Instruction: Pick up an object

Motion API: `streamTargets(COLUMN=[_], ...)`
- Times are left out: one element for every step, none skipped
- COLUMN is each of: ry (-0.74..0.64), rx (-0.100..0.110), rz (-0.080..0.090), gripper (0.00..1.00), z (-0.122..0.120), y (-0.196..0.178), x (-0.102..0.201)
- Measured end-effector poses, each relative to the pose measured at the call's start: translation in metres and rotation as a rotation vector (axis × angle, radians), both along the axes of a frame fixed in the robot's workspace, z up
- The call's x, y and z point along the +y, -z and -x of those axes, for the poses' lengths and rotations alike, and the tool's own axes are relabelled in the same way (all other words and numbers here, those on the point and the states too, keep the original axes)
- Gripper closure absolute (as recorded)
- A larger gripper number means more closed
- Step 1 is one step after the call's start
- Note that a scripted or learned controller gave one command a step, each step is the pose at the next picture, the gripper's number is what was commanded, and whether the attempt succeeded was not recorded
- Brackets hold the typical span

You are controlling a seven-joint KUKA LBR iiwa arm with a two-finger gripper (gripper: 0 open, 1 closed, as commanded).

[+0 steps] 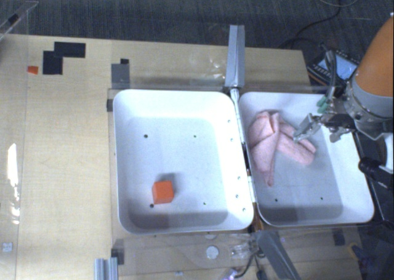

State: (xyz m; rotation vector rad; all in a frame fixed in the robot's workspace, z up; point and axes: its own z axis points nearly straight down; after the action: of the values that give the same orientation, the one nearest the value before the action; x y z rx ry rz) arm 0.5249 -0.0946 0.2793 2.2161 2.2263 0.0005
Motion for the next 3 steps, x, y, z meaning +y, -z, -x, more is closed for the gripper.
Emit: streamTargets(ry=[-0.02, -0.074, -0.156], rx=[0.0, 0.001, -0.01], rz=[0.0, -0.001, 0.001], gripper=[0.0, 0.0, 0.0], z=[-0.042, -0.065, -0.071], y=[0.079, 0.177, 0.191], x=[-0.04, -0.06, -0.078])
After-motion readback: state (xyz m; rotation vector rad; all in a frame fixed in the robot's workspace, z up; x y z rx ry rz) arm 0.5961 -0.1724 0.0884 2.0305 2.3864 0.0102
